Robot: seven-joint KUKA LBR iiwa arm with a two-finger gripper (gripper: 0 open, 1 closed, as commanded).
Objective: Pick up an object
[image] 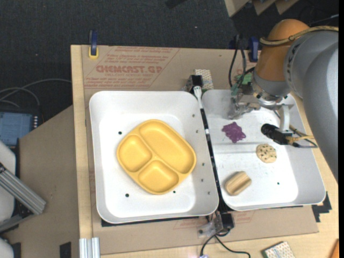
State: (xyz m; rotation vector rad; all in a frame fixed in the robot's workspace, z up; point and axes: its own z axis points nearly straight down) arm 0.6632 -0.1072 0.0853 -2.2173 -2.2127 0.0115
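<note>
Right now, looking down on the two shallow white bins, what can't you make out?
- Camera view, small purple lump in the right white bin: too small and blurred to identify.
- Camera view, that bin's far right corner: hidden behind the grey arm.
- Camera view, floor of the left white bin beneath the yellow three-compartment plastic tray: covered by the tray.

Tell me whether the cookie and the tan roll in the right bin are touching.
Apart. The camera view shows a strip of bare white floor of the right bin between the cookie and the tan roll.
</note>
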